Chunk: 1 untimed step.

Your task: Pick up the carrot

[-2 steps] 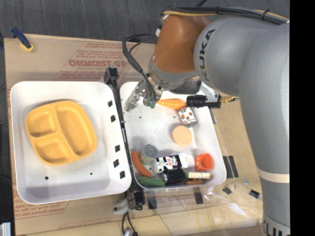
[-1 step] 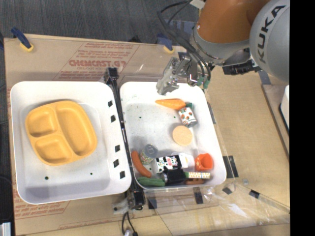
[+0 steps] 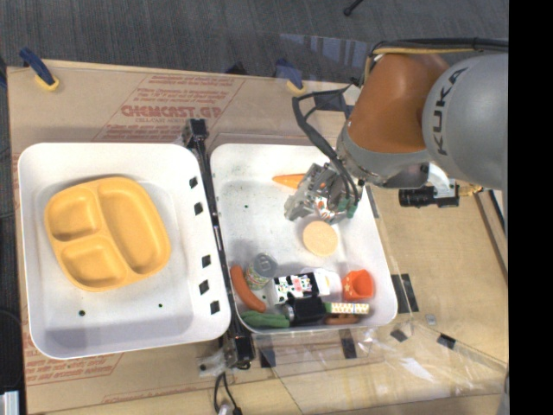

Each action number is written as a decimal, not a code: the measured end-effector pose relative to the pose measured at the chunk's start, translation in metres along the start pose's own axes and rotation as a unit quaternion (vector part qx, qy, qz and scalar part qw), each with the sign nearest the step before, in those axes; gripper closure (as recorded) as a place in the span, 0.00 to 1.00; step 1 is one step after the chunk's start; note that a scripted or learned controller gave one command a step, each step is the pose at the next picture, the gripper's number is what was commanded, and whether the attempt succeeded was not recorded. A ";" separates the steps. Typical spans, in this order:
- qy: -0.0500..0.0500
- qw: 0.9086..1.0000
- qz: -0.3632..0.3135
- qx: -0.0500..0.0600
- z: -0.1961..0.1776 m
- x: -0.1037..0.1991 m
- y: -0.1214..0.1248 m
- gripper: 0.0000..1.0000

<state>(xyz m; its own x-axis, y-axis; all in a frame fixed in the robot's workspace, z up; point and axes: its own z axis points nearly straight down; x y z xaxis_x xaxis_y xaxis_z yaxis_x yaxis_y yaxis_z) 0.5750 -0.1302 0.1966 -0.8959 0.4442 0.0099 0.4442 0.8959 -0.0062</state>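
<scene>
The carrot (image 3: 289, 180) is a small orange cone lying on its side near the back of the right bin (image 3: 232, 197), tip pointing left. My gripper (image 3: 313, 201) hangs low over the bin just in front of and to the right of the carrot's thick end, close to it. Its grey and metal head, with coloured wires, hides the bin floor beneath. The carrot rests on the floor, and I cannot see whether the gripper touches it.
A round tan disc (image 3: 320, 239) lies just in front of the gripper. Along the right bin's front edge sit a can (image 3: 259, 269), a sausage (image 3: 247, 290), a green item (image 3: 263, 319), a black-and-white box (image 3: 304, 285) and an orange cup (image 3: 359, 284). A yellow divided tray (image 3: 105, 230) is in the left bin (image 3: 34, 318).
</scene>
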 end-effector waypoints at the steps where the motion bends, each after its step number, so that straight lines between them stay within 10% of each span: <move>1: -0.001 0.994 -0.108 -0.001 0.081 -0.030 -0.044 1.00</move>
